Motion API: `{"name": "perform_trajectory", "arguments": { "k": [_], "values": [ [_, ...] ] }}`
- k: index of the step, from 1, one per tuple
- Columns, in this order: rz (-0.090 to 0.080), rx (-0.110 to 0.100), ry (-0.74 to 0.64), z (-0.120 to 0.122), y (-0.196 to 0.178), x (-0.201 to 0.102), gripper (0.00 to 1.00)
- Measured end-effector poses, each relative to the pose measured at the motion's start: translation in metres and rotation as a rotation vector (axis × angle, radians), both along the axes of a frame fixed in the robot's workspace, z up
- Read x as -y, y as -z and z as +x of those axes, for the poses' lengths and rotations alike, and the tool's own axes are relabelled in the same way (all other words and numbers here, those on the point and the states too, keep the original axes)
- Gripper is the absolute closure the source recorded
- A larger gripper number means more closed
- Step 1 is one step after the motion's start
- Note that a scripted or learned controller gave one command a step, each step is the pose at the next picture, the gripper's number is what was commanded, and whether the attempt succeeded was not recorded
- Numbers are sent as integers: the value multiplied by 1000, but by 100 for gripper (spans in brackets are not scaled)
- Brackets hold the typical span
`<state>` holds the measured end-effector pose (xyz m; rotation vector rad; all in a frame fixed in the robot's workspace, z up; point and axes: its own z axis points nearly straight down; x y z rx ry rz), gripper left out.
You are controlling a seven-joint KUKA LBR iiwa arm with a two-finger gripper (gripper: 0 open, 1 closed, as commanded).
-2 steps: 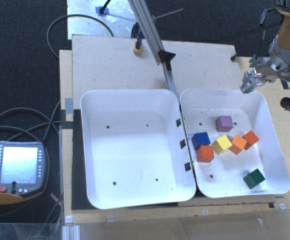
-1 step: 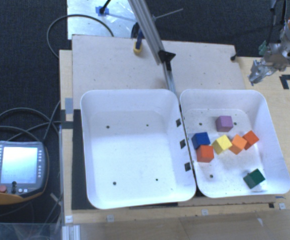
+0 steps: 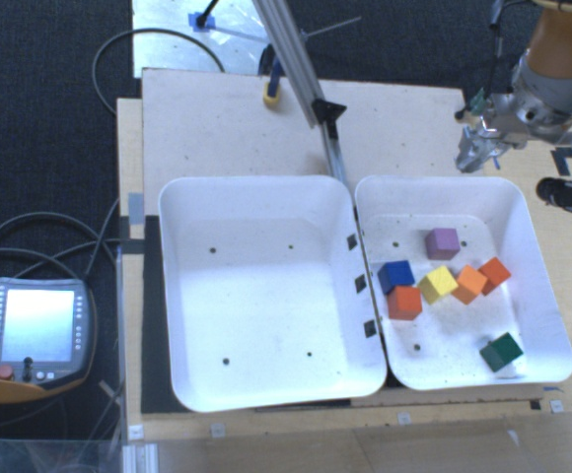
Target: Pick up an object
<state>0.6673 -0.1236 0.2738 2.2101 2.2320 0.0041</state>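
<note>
Several small cubes lie in the right bin [image 3: 537,254]: a purple one [image 3: 443,242], a blue one [image 3: 395,275], a red-orange one [image 3: 404,303], a yellow one [image 3: 439,284], two orange ones [image 3: 471,283] [image 3: 495,272] and a dark green one [image 3: 502,351] near the front right corner. My gripper [image 3: 470,153] hangs above the back edge of the right bin, up and to the right of the purple cube. Nothing is seen between its fingers.
The left bin [image 3: 182,264] sits beside the right one. A slanted metal pole [image 3: 291,47] crosses the bench's back toward the bins' divide. A teach pendant [image 3: 32,338] with cables lies on the floor at left.
</note>
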Motion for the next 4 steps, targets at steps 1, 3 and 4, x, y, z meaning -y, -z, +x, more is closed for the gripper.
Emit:
{"name": "perform_trajectory", "arguments": {
  "k": [1,3,4],
  "values": [
    [1,-3,0,-22,18,-51,100],
    [1,-3,-1,-65,27,-155,100],
    [1,-4,-1,-86,45,-204,100]
  ]
}}
